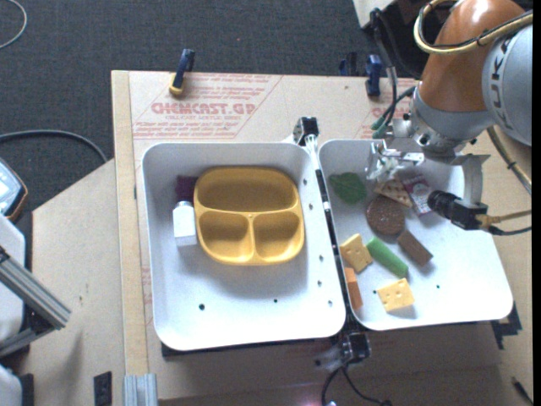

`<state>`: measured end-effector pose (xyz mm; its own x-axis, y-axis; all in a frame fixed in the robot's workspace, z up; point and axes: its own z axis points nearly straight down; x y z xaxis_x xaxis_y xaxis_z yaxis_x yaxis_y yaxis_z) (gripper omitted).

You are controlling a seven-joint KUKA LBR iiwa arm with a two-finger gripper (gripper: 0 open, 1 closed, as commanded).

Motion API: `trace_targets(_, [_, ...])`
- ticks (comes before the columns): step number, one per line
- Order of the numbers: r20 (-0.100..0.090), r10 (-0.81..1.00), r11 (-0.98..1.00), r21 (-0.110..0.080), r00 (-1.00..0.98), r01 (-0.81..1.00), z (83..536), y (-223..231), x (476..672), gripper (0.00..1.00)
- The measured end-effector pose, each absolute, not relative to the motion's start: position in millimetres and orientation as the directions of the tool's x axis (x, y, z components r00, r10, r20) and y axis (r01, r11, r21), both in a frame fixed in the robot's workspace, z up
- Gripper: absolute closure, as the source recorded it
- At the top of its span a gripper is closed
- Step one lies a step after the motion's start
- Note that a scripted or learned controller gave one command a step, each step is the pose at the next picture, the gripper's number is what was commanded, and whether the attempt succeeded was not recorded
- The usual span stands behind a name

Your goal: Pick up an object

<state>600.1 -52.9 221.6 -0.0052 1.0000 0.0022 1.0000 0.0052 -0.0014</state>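
Note: your gripper (385,163), finger state unreadable, hangs just above-left of the brown round cookie (386,216).

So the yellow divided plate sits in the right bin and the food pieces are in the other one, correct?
Not quite. The camera view shows the yellow divided plate in the left bin, not the right one. The food pieces, such as the cheese wedge and brown cookie, lie in the right bin.

Toy foods lie scattered in the right bin (473,299): a green leaf (347,186) near its back-left corner, a brown round cookie (386,216) mid-bin, two cheese wedges (356,252) (396,295) and a green pickle (388,257) toward the front-left.
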Motion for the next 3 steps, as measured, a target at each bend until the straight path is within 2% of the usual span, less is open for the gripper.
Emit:
trace_targets(2, [0.002,1.0,0.006,0.004,-0.006,1.0,220,50,624.0,1.0])
trace_targets(3, [0.0,1.0,-0.002,-0.004,0.002,1.0,216,37,615.1,1.0])
